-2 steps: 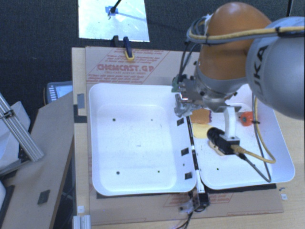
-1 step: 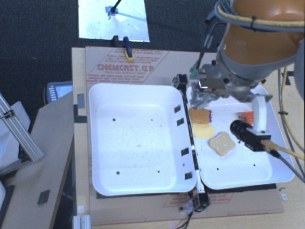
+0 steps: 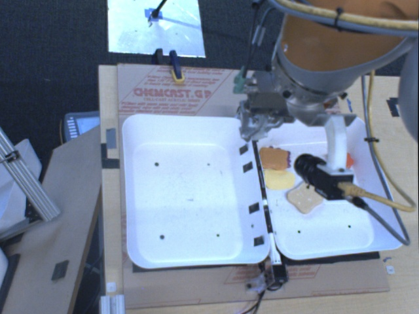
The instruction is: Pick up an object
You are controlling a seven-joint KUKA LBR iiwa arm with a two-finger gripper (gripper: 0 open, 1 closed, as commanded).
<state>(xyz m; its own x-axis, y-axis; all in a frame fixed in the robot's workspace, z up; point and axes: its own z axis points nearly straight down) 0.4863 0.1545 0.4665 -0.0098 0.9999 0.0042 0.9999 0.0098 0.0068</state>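
The end effector [image 3: 254,131] is seen poised over the far left corner of the right bin [image 3: 340,241], close to the rim shared with the left bin [image 3: 190,241]. Whether it is open or closed cannot be told, as its tip is hidden under the arm's [image 3: 340,38] wrist. Nothing can be seen gripped in it.

An orange-brown piece [image 3: 275,158] is found just beside the end effector, on its near right side, lying flat on the floor of the right bin. A yellow piece [image 3: 281,180] lies a little further from the end effector, touching the near edge of the orange-brown piece. A tan slice [image 3: 305,199] lies furthest off, near the yellow piece.

Both bins are carried on a printed cardboard sheet [image 3: 170,90].
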